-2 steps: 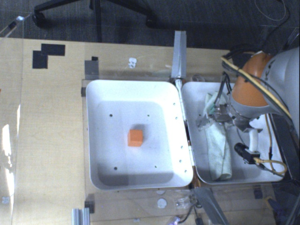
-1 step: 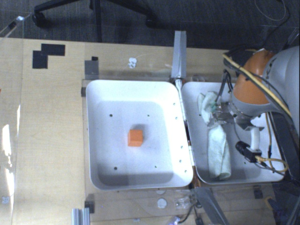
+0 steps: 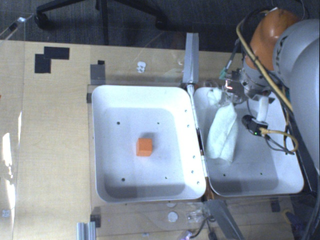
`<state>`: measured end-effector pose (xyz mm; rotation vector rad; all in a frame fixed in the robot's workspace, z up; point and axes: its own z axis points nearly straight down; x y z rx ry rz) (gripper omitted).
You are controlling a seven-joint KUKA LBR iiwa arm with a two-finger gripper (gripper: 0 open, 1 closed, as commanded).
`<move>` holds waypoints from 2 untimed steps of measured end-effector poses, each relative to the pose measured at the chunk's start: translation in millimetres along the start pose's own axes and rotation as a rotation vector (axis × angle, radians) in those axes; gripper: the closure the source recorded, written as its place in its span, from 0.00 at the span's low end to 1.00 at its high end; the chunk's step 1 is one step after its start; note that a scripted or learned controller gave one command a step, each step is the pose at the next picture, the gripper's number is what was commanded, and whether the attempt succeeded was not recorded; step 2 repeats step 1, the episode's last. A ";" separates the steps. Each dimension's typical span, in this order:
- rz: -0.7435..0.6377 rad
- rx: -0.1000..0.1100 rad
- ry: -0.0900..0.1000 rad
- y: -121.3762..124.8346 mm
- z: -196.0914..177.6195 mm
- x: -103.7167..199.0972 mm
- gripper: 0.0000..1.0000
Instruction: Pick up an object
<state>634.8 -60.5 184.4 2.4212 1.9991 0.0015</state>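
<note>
A block (image 3: 144,147) lies mid-floor in the left bin (image 3: 107,184); at its three o'clock, a cloth (image 3: 222,132) lies in the right bin (image 3: 280,184).

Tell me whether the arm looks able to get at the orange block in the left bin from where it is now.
Probably yes. The orange block lies alone in the left bin, open from above; the gripper sits over the right bin by the white cloth.

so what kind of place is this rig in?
Probably a robotics lab: a wooden bench bearing two white bins, a KUKA arm reaching over the right one, and an office chair base on dark carpet behind.
</note>
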 end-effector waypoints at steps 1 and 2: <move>0.068 0.003 0.000 -29.7 1.3 16.6 1.00; 0.068 0.003 0.000 -29.7 1.3 16.6 1.00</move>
